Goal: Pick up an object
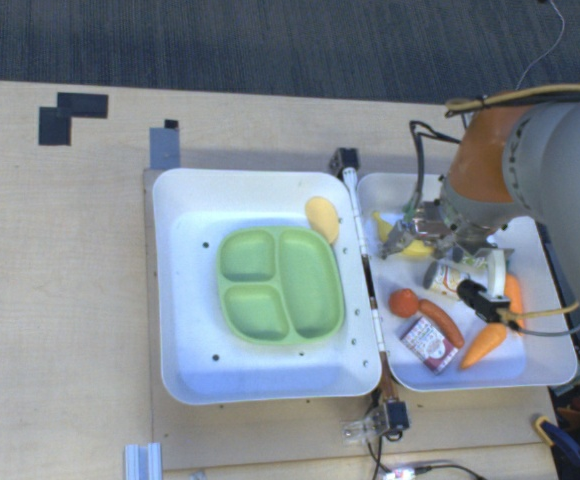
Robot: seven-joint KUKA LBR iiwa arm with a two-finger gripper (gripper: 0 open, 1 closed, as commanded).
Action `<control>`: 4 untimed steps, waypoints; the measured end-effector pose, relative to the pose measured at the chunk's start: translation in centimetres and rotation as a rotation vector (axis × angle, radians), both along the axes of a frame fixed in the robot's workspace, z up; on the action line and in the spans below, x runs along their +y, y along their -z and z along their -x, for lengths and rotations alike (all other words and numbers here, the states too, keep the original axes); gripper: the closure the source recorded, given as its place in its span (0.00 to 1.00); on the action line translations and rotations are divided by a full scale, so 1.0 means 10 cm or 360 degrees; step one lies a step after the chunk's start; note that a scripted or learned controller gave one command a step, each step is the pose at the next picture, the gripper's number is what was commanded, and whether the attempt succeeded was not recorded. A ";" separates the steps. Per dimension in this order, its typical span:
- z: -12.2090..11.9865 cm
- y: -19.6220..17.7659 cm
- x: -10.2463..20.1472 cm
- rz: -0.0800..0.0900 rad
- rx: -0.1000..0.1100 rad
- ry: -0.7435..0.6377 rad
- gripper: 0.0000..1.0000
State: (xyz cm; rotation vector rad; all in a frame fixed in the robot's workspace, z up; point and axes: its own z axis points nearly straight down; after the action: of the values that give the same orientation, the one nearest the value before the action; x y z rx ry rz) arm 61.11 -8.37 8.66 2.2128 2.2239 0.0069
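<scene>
nearest to me, at the front of the right bin (470,380), a small printed packet (426,342) lies just in front of the red sausage (441,321), touching or nearly touching it, and a carrot (484,344) lies slanted just to the sausage's right. a round orange-red tomato (402,302) sits against the sausage's left end, and a white tub (450,280) lies on its side just behind the sausage. farther back again a yellow piece (413,251), maybe a banana, rests near the bin's left wall, and the gripper (418,232) hangs right over it, behind and a little left of the sausage. whether it is open or closed i cannot tell from here, and i see nothing clearly held, so i'd judge this as the reach-and-descend step, with the grasp not yet made. the next move would call for a straight drop onto the yellow piece and a firm close. room is tight there: the bin wall is close on the left and the tub crowds in from the front, so a drift either way could knock something. well to the left of the sausage, the left bin (185,298) carries a green divided plate (275,286) and a lemon (321,218) at its back corner, with bare tabletop (60,298) beyond.
</scene>
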 end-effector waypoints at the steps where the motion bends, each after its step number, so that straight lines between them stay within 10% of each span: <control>1: -0.02 -0.12 0.01 -0.0002 -0.0009 -0.0006 1.00; 2: -0.02 -0.12 0.01 -0.0002 -0.0009 -0.0006 0.00; 3: -0.03 -0.23 0.02 -0.0005 -0.0015 -0.0011 1.00; 4: -0.03 -0.23 0.02 -0.0005 -0.0014 -0.0011 0.00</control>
State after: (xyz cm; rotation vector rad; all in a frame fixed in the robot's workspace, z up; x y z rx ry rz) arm 61.43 -8.13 10.96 2.2019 2.2287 0.0203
